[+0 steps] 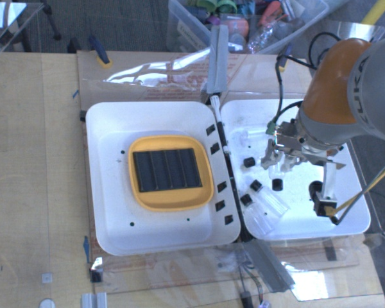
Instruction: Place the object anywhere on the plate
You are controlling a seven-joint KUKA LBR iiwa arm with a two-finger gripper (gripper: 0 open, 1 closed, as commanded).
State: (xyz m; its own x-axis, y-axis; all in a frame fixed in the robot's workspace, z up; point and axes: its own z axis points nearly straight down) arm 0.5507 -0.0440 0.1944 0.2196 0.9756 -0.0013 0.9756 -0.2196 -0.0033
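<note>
Pale wood counter, seen from above at a slant: two shallow white bins sit side by side on a clear plastic sheet, w/ a grey metal bar running back from the seam btwn them. Behind the counter, dark grey carpet and a clear tub heaped w/ bright toys; a yellow pole leans in at top right.

Left bin holds the yellow plate, roughly centred, w/ a dark ribbed panel on its face. A row of small black clips lines that bin's right wall.

My arm comes in from the right, orange band up, and my tool hangs low over the middle of the right bin. Can't tell whether the tool is spread or pressed together, nor whether anything is in it; glare and cables blur that spot.

Loose items all lie in the right bin, well apart from the plate: small black pieces left of and below the tool, and clear plastic pieces nearer the front wall. Which of these is the object, I can't tell.
</note>
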